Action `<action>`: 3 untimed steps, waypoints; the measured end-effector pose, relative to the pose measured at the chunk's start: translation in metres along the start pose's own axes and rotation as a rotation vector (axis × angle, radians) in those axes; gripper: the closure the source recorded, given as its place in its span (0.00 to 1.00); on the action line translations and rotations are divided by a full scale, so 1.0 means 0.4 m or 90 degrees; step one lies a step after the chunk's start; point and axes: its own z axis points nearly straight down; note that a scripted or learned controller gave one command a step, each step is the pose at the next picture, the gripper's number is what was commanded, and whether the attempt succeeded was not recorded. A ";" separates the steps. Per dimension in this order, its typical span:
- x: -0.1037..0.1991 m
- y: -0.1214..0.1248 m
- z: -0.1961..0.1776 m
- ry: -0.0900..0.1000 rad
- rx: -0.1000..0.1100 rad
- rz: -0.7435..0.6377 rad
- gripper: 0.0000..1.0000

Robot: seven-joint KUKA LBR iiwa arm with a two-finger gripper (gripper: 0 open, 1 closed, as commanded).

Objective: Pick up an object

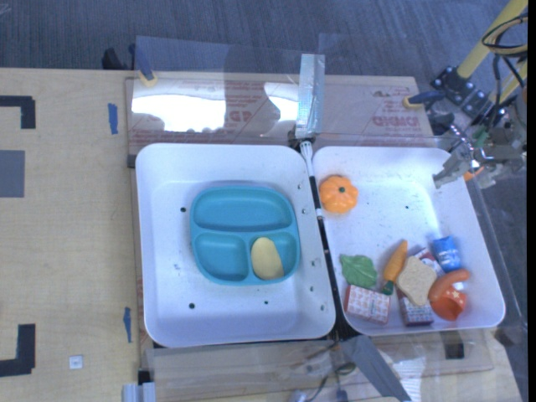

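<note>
The right bin holds an orange toy pumpkin near its far left corner. Along its near side lie a green leaf, a carrot, a slice of toast, a blue can, a red toy and a patterned box. My gripper hangs over the far right edge of this bin, well apart from all the objects. Nothing is visibly held in it.
The left bin bears a blue divided plate with a yellow oval object in its near right compartment. A clear wall rises behind the bins. Cables and a yellow rod sit at the far right.
</note>
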 end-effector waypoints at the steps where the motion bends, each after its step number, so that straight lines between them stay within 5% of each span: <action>1: 0.000 0.000 0.000 0.000 0.000 0.000 0.00; 2: 0.018 -0.107 0.309 0.000 0.000 -0.234 0.00; 3: 0.116 -0.145 0.342 -0.008 -0.013 -0.238 0.00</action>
